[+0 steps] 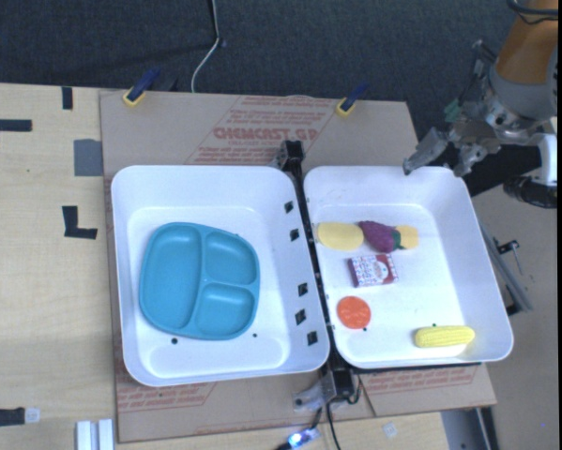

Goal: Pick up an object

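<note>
The right bin (468,251) holds several small items: a yellow lemon-like piece (340,236), a purple eggplant (379,234) lying over a second yellow piece (407,237), a red-and-white packet (372,270), an orange disc (354,312) and a corn cob (444,337). My gripper (442,156) hangs over the bin's far right corner, above the rim. Its two dark fingers are spread apart with nothing between them. All the items lie well to the left of and nearer than the gripper.
The left bin (130,214) holds a blue divided plate (200,280). A black hinge strip (302,251) runs between the bins. Cardboard (262,129) lies under both bins, with clamps at its far edge. A cable (205,36) hangs at the back.
</note>
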`<state>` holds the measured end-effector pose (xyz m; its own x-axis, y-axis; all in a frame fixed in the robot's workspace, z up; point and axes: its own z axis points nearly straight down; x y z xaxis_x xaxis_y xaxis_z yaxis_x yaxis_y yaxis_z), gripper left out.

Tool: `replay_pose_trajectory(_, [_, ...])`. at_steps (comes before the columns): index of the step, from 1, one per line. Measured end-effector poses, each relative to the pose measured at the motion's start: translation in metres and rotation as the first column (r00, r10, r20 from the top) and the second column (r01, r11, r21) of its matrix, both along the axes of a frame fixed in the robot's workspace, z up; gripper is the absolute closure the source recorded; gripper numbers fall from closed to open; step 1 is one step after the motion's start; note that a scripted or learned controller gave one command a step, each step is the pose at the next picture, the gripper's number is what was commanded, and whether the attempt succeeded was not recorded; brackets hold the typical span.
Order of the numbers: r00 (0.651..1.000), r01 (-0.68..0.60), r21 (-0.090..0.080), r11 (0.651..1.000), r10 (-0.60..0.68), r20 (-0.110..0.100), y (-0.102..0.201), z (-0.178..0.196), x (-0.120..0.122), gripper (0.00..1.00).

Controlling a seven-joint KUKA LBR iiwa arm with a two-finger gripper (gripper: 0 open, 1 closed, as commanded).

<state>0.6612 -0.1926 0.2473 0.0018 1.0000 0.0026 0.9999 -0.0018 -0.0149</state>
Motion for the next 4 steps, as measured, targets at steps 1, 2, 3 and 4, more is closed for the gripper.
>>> replay_pose_trajectory(1, [1.0, -0.004, -0.002, 1.0, 0.004, 0.011, 0.001, 0.008, 0.002, 0.0])
replay_pose_trajectory(2, [1.0, -0.004, -0.002, 1.0, 0.004, 0.007, 0.003, -0.039, -0.002, 0.0])
replay_pose_trajectory(3, [1.0, -0.004, -0.002, 1.0, 0.004, 0.007, 0.003, -0.085, 0.0, 0.0])
replay_pose_trajectory(4, [1.0, -0.005, -0.002, 1.0, 0.005, 0.006, 0.006, -0.151, 0.003, 0.0])
